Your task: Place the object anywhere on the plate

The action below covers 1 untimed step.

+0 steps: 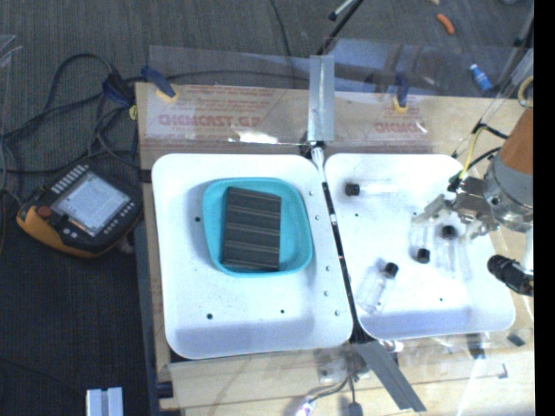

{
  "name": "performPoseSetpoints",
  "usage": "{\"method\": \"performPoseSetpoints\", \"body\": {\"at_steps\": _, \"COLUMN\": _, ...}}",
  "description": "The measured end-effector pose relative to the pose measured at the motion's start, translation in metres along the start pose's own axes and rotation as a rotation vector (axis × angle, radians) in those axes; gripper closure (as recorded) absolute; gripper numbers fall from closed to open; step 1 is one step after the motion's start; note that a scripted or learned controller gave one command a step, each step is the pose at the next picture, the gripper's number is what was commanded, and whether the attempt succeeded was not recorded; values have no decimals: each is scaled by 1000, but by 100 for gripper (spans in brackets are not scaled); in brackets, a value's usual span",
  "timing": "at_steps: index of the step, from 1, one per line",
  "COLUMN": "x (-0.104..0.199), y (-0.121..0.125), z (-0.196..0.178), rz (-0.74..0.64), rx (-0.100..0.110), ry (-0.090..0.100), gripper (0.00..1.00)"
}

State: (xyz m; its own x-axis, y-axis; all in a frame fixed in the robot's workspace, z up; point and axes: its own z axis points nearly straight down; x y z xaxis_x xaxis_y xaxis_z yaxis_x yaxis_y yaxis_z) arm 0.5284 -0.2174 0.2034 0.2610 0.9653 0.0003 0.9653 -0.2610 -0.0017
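A blue plate (212, 224) lies in the left bin (182, 310). A dark grey ridged block (251, 228) rests flat on the middle of it. Several clear vials with black caps lie in the right bin (486, 315): one near the back (371, 188), one toward the front (375, 286), and one (421, 254) just left of the gripper. My gripper (447, 225) hangs low over the right side of the right bin, with a black-capped vial (448, 230) right at its tip. Glare and clear plastic blur what happens there.
A metal divider (334, 232) separates the two bins. A teach pendant (82, 208) and cables lie on the floor to the left. Clamps and a taped sheet line the bench's back edge (286, 115).
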Motion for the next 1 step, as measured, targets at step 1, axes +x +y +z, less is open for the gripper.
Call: {"method": "performPoseSetpoints", "body": {"at_steps": 1, "x": 11, "y": 35, "z": -106, "rz": -96, "rx": -2, "ry": -3, "gripper": 0}}
